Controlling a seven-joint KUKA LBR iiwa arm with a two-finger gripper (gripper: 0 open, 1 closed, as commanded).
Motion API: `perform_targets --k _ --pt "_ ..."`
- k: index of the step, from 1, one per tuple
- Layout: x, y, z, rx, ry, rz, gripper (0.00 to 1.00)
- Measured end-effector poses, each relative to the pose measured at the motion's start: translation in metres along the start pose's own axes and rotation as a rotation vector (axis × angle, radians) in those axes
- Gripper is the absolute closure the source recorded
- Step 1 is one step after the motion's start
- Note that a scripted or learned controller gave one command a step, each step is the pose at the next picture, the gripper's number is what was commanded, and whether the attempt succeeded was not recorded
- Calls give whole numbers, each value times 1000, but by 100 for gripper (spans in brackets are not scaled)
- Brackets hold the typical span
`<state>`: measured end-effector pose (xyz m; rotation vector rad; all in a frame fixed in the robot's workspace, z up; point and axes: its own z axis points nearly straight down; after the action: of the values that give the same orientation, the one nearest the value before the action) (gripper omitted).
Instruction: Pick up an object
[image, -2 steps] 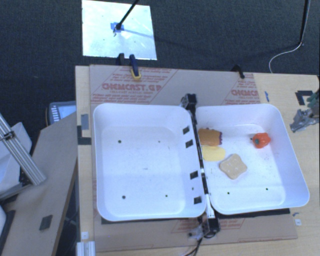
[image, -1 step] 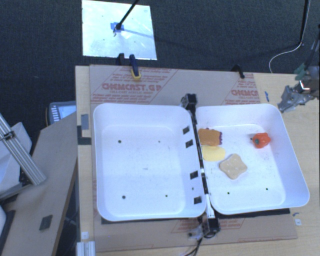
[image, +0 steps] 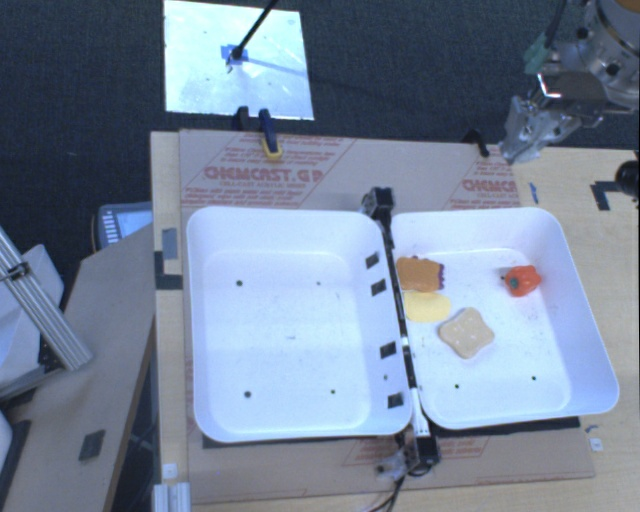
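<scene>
From my station I see the pincer (image: 522, 135) hanging high at the far right, above the desk (image: 420, 170) and beyond the far rim of the right bin (image: 585, 340), carrying nothing. Its fingertips are too small and blurred against the cardboard for me to tell whether they are spread or pressed together.

The candidates all lie in the right bin. An orange-brown slab with a purple edge (image: 420, 273) sits close to the divider between the bins, touching the flat yellow piece (image: 428, 307) just nearer to me. A tan, toast-shaped piece (image: 466, 332) lies just right of the yellow one, and a small red-orange item (image: 520, 280) sits apart towards the right wall. The left bin (image: 290, 320) holds nothing I would go for.

My worry is the cluster: three low, flat pieces packed together, so a descent there may nudge a neighbour, or the fingers may skate over the yellow piece without purchase. The slab by the divider risks a finger striking the bin wall. I judge the red-orange item the safest target, though it might roll.
</scene>
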<state>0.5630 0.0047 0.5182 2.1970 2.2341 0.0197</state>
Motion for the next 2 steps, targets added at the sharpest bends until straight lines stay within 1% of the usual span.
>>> perform_targets --k 1,2 --pt "66 12 -18 9 -1 5 100" --pt "147 49 -15 11 -1 5 100"
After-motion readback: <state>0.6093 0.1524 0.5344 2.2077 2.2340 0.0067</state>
